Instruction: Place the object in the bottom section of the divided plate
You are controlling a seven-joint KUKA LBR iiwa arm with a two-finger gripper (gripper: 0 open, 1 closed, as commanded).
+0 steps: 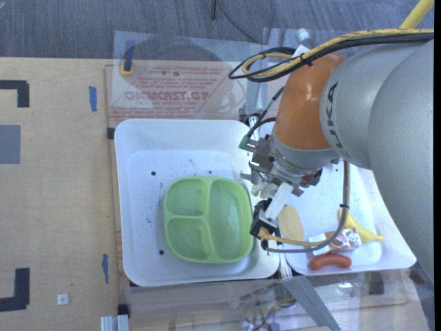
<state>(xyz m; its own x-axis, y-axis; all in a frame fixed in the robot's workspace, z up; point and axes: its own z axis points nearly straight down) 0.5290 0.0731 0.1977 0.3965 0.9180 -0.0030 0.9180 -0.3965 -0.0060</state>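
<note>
- The green divided plate (pixel 207 219) lies in the left bin (pixel 138 185), its sections bare.
- The pincer (pixel 274 188) hangs over the wall between the bins; I cannot tell whether it is released or clenched.
- The object is probably one of the toy foods in the right bin (pixel 393 254): a tan slice (pixel 292 223), a red sausage (pixel 331 261), a yellow piece (pixel 360 230).
- All look light, stiff and smooth. The sausage suits a pinch across its middle, while the flat slice could slip.

Right bin (pixel 393 254) mostly under arm (pixel 386 95)
</note>
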